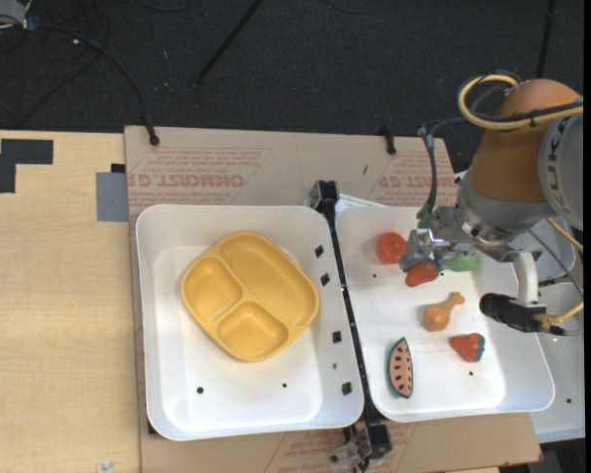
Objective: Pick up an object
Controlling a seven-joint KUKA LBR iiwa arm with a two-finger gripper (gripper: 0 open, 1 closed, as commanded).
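The gripper [421,254] is hanging over a red toy pepper [423,275], jaw state unclear, needing a centred descent.

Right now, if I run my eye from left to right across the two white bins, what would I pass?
Yellow divided plate in the left bin → watermelon slice → chicken drumstick → strawberry in the right bin. The red pieces by the gripper overlap, so I skip them.

You are looking at a gripper [421,253] whose fingertips are blurring into clutter; their spread is unreadable. Just beside it, a green object [464,261] is lying half covered by the wrist, and a red piece [422,275] is sitting partly beneath it.
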